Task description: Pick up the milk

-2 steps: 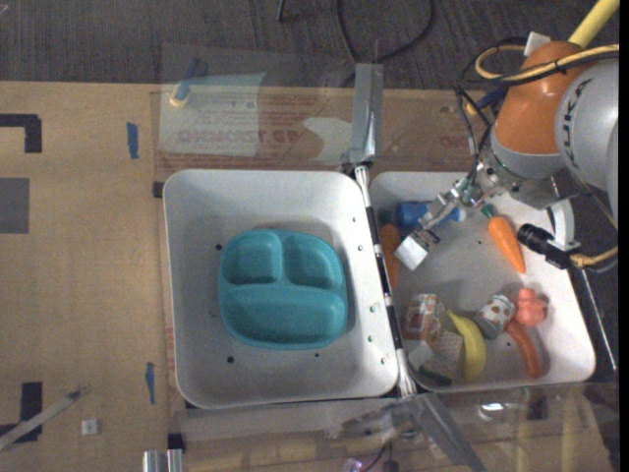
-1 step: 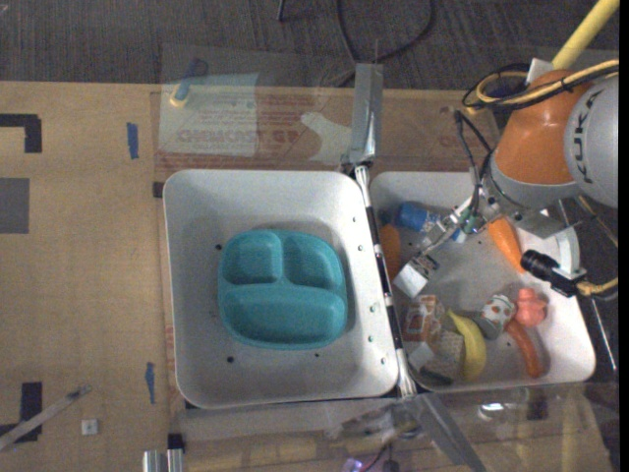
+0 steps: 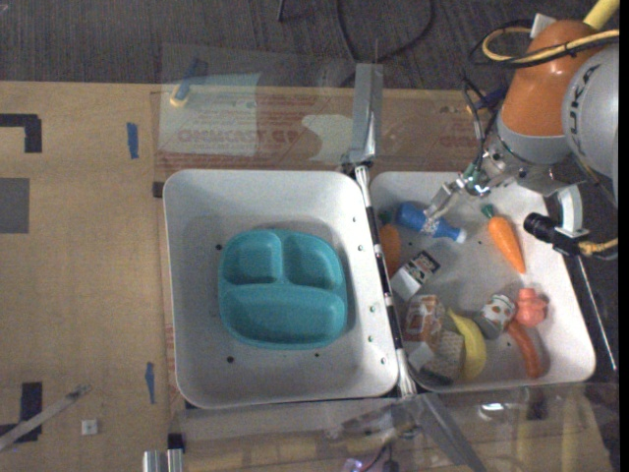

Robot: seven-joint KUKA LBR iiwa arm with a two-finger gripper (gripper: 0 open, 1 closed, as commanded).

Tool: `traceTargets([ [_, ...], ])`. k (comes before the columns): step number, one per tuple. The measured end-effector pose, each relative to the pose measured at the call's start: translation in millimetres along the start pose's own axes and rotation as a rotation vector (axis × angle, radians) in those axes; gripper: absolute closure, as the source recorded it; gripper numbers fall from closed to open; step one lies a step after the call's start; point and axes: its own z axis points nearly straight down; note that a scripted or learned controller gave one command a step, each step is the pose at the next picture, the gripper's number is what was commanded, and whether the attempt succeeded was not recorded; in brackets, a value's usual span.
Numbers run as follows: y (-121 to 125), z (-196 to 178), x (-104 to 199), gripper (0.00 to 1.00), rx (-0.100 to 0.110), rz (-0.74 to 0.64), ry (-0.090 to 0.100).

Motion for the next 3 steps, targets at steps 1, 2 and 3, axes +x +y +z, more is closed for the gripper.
traceTargets([
  [1,-19.3,17.2,41.8,0.0,0.004,-0.042,0.004],
  [2,-18.6,5.2,39.6,1.0,-0.002,-0.039,0.0],
  [3,-18.7,5.4,39.5,0.0,-0.001,-0.039,0.0],
])
